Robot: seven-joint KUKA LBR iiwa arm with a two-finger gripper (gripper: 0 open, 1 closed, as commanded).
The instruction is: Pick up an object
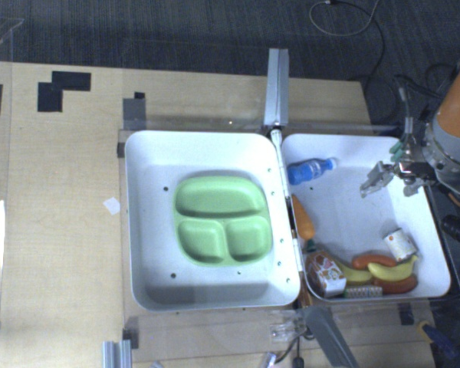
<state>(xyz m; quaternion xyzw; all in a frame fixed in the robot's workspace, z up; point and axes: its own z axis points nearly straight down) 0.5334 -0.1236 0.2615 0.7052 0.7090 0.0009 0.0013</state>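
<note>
My jaws [392, 176] hang over the right bin [345, 205], near its far right corner. The two fingers [374, 179] look spread apart, with bare white bin floor showing between them; nothing is held.

Landmark: the right bin. Contents, by position in it:
- Blue bottle [310, 170] lying on its side at the far left corner, cap toward me, well apart from my jaws.
- Orange piece [303, 222] against the left wall, about midway along.
- Round brown packet [325, 274] in the near left corner.
- Banana [392, 269] along the near wall, with a red item [392, 284] just beside it, touching.
- Small white can [399, 244] toward the near right, just beyond the banana.

Left of this bin, the other bin [149, 228] carries a green tray [222, 218] with three compartments. Both bins sit on the tabletop [54, 228].
</note>
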